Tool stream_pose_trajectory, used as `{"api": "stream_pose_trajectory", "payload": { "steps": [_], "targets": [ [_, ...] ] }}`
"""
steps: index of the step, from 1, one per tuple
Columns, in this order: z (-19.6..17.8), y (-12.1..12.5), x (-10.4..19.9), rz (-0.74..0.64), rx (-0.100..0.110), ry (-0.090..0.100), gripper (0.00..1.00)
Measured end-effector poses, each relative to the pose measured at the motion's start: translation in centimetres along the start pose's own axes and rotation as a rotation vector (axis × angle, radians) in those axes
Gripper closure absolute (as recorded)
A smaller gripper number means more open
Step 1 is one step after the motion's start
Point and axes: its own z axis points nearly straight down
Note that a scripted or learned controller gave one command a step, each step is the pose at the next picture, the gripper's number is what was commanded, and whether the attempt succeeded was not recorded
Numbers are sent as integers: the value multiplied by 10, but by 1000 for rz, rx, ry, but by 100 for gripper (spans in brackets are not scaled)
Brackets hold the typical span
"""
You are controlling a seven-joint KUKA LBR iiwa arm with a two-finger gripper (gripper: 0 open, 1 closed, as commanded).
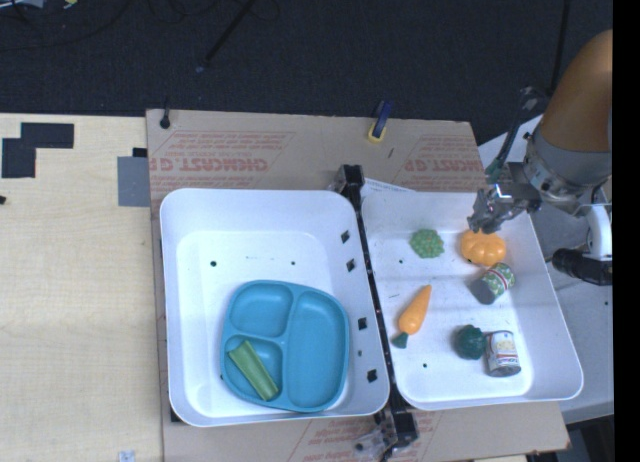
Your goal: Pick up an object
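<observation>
Orange pumpkin (484, 247) sits near the right bin's (560, 375) far edge, the gripper (487, 212) touching its top.
Cardboard (250, 155) beneath reads "CHEMCAST" upside down. Right bin: pumpkin, green broccoli (427, 243), carrot (414, 310), two cans (494, 283). Left bin (200, 220): blue divided plate (295, 345) holding a green stick (253, 369). Grip state unclear.

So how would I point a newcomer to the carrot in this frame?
Start at the right bin, the one with the loose toy food. The carrot lies near its left wall, below the green broccoli and left of the two cans. It is the only long, tapered orange piece; the other orange item, the pumpkin, is round.
</observation>
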Motion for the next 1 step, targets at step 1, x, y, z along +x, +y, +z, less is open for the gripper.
{"api": "stream_pose_trajectory", "payload": {
  "steps": [1],
  "targets": [
    [1, 11, 56, -3, 2, 1, 100]
  ]
}}
